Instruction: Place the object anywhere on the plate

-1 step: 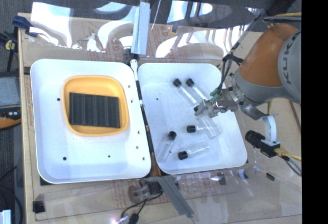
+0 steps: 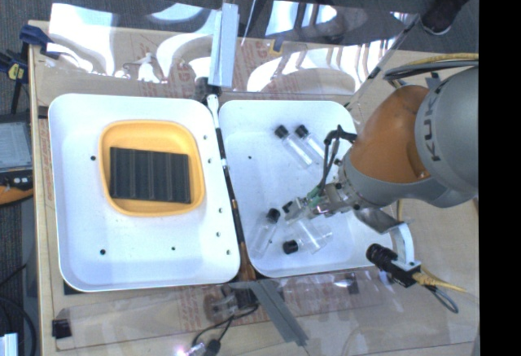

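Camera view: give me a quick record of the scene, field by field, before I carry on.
left bin: shallow white bin holding the yellow rounded plate with a dark ribbed insert
right bin: shallow white bin holding several clear vials with black caps
vial positions: two near the upper middle, others lower down by the gripper
arm: grey with orange band, reaching over the right bin
gripper: low among the lower vials; grasp cannot be told
plate load: no vial on it

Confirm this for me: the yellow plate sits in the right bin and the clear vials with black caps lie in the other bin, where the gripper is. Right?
Not quite. The camera view shows the yellow plate in the left bin, not the right. The vials lie in the right bin, where the gripper is.
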Robot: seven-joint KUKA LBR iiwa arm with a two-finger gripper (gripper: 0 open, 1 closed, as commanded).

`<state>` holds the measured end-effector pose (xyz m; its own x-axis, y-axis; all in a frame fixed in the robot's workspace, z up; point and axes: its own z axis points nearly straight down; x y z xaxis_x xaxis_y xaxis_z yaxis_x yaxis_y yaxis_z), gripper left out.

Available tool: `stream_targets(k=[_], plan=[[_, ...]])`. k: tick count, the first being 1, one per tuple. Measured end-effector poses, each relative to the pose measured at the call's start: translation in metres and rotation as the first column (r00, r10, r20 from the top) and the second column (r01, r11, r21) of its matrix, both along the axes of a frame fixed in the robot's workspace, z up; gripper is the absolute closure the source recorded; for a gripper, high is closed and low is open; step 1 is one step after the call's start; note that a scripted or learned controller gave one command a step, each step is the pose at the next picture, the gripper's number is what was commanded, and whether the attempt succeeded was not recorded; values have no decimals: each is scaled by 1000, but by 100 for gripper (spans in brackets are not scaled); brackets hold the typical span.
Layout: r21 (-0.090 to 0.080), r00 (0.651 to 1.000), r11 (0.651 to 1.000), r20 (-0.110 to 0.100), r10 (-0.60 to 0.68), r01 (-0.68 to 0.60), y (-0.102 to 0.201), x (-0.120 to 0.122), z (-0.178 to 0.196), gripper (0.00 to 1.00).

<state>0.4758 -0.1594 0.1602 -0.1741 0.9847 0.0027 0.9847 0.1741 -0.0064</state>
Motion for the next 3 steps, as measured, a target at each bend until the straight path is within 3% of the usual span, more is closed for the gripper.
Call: stream_targets(k=[1,2,3], plan=[[-1,984,984,6,178,-178,39,1,85,100],[1,954,954,2,300,-300,33,0,16,100],[-1,927,927,6,376,-376,66,1,37,100]])
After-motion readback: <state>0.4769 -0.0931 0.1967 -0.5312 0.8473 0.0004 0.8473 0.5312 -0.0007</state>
